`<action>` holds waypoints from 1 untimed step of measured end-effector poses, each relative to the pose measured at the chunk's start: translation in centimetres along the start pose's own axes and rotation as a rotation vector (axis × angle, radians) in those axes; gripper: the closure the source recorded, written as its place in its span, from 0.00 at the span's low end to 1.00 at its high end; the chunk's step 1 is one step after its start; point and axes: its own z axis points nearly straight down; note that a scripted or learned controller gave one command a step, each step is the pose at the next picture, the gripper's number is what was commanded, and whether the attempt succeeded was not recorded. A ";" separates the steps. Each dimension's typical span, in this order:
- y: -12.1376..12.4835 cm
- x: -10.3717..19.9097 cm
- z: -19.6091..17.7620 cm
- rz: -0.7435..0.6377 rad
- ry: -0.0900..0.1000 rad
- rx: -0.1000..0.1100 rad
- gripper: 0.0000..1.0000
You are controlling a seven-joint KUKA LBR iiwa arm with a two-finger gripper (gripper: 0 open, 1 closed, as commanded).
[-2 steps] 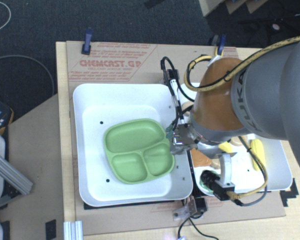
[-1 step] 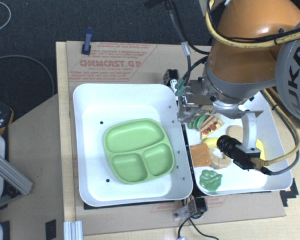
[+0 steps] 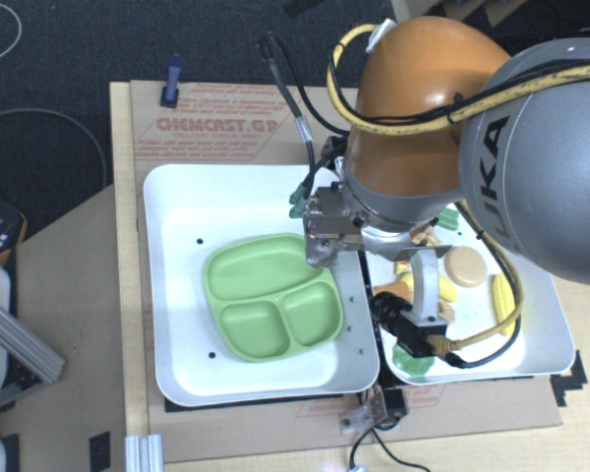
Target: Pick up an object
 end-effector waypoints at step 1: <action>0.1 -1.1 5.0 0.006 0.000 -0.001 1.00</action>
